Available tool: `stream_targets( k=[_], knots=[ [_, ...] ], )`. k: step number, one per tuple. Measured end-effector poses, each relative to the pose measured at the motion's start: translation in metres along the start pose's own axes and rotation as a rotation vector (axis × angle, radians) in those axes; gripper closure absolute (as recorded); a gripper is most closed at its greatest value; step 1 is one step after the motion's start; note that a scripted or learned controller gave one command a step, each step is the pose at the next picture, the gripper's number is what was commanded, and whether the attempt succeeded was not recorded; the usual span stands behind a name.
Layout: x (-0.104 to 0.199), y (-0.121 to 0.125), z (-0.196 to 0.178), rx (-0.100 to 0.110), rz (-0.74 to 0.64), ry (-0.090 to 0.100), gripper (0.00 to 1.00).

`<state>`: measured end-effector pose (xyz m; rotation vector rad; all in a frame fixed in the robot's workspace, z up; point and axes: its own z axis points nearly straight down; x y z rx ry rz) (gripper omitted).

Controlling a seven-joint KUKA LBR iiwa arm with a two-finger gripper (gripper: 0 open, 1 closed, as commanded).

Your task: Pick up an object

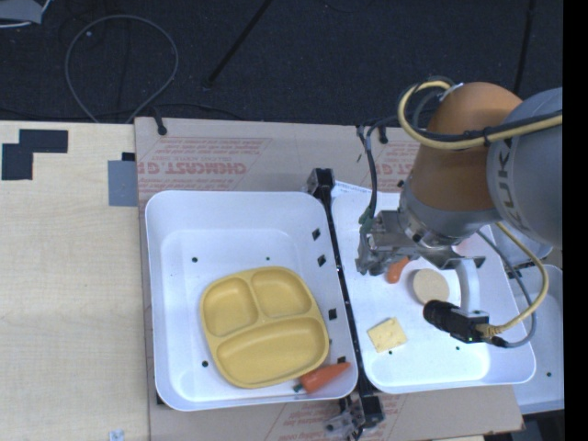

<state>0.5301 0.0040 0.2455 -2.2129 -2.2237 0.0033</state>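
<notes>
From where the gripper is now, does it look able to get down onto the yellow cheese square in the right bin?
Probably yes. The cheese square lies flat on bare bin floor, apart from the round cracker. The gripper sits just above it in the same bin.

Four loose objects were seen in the two bins. A yellow divided plate (265,325), with two small compartments above one long one, lay flat and turned at a slant in the left bin (175,246). A carrot (323,378) was lying on its side just beside the plate's lower right rim, against the bin's near right corner, its green end pointing left. In the right bin (514,361), a pale yellow square block (387,334) lay flat near the middle. A round beige disc (430,287) was placed flat above and to its right. A small orange piece (396,270) was seen just left of the disc, partly hidden
</notes>
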Motion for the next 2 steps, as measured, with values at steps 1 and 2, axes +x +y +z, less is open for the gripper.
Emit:
stream_targets(
  k=[1,2],
  knots=[
    [0.047,0.001,0.000,-0.001,0.001,-0.002,1.00],
    [0.098,0.002,0.004,-0.001,0.000,-0.001,1.00]
  ],
)
